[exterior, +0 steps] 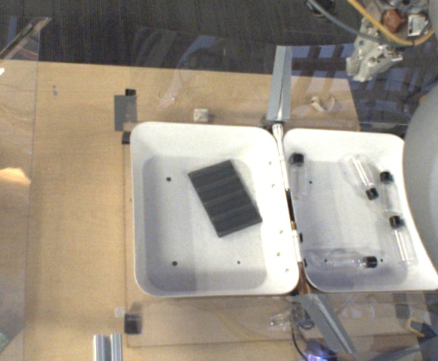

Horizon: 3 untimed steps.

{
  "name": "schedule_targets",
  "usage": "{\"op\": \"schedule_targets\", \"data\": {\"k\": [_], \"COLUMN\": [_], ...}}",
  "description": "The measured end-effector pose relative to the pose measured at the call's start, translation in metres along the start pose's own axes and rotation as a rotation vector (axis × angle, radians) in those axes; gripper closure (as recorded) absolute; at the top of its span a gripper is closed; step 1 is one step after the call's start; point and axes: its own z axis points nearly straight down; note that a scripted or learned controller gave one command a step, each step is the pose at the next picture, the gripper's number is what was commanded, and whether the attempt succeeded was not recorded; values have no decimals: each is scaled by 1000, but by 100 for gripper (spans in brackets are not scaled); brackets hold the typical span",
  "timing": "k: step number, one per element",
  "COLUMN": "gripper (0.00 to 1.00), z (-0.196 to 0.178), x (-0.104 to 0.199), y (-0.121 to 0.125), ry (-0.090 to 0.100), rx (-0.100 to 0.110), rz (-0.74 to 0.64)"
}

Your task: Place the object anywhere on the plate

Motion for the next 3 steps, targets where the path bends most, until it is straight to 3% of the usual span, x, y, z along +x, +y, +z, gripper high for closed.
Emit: {"op": "schedule_targets", "data": {"k": [1, 2, 3], "gripper": [100, 100, 100], "z": [-10, 22, 12], "x": [0, -31, -30], "y": [0, -67, -69], "ry": [0, -6, -7], "rx": [3, -5, -7], "rz": [-2, -159, -167]}}
